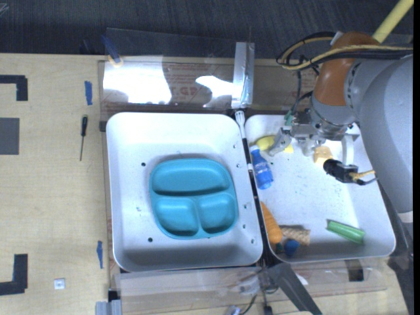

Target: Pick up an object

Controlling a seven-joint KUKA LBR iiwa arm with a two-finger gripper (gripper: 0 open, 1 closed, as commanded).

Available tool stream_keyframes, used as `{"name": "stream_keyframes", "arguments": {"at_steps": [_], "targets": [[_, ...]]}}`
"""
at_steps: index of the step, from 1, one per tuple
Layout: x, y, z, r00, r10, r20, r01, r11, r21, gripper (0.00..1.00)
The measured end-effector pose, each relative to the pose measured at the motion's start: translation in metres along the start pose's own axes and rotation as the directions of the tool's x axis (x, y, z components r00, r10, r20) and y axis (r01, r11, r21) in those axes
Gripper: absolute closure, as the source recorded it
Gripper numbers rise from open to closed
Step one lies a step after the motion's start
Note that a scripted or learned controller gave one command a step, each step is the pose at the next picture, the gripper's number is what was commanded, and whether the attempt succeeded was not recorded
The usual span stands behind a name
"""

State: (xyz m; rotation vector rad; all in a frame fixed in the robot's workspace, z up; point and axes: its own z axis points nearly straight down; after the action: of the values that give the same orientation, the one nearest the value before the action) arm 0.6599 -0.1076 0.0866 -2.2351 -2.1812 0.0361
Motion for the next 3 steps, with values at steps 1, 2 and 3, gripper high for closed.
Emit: {"name": "stream_keyframes", "arguments": {"at_steps": [1, 2, 3], "targets": [[-0.001, 0.001, 0.0, 0.988, -0.156, 0.004, 0.156, 0.987, -0.026, 0.0], [0.001, 0.001, -0.011, 0.987, -0.16, 0.004, 0.16, 0.987, -0.025, 1.0], [0.001, 0.001, -0.022, 0.987, -0.162, 0.006, 0.162, 0.986, -0.027, 1.0]]}}
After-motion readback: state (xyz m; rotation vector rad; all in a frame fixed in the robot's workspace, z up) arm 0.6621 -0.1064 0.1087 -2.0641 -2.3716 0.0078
